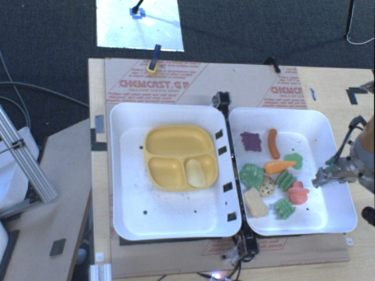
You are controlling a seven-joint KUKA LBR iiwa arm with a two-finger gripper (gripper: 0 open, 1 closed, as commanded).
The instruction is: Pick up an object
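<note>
White bins (135, 227) sit on "CHEMCAST GP" sheet (155, 85) — pincer (324, 177) grip unclear.

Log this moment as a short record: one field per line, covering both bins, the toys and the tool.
left bin: holds a yellow divided tray
right bin: holds toy foods
toys: purple piece, sausage, carrot, cookie, red piece, several green pieces
tool: over the right bin's right side, right of the toys
grasp: nothing seen between its fingers
</note>
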